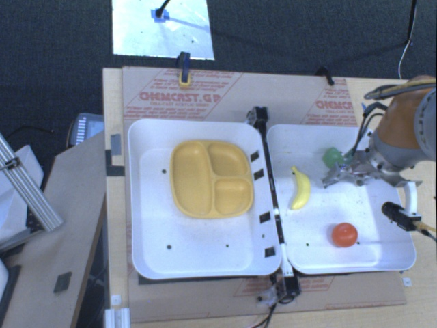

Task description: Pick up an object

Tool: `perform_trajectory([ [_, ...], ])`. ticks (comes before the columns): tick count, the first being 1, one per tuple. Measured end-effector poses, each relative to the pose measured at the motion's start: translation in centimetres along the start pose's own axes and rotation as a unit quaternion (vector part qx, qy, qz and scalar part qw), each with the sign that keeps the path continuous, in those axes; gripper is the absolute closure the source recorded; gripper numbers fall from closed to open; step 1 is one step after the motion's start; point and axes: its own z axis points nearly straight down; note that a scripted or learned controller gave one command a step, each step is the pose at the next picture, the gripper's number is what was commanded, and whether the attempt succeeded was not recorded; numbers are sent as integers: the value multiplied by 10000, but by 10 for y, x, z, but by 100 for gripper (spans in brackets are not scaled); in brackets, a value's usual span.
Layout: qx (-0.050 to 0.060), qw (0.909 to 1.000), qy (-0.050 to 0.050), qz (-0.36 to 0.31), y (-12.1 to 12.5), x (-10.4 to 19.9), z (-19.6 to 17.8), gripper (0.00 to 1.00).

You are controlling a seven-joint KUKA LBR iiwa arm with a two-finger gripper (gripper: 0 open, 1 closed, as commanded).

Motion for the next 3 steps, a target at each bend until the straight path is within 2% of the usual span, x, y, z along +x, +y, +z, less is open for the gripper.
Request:
perform_trajectory([
  [1, -25, 10000, -8, -1, 1, 0, -12, 100],
  [2, -28, 10000, -8, 12, -6, -6, -68, 100],
  [3, -31, 10000, -7, -15, -7, 0, -115, 100],
])
